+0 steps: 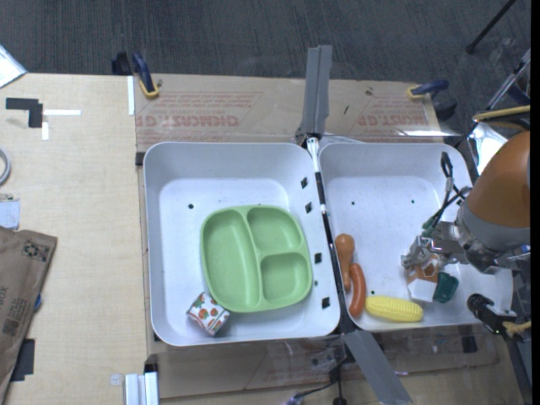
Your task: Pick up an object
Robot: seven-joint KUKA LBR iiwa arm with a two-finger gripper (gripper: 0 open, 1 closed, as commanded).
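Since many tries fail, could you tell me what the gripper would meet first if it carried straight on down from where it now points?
Probably the small white-and-orange block lying just under the gripper in the right bin, beside the green object. Depth is hard to judge from this one slanted view.

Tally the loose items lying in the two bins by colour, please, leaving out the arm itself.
Green: 2, the divided plate and a small dark green piece by the tool
Orange: 1, the carrot-like piece
Red: 1, the sausage
Yellow: 1, the corn cob
White with print: 1, the small carton
Total: 6
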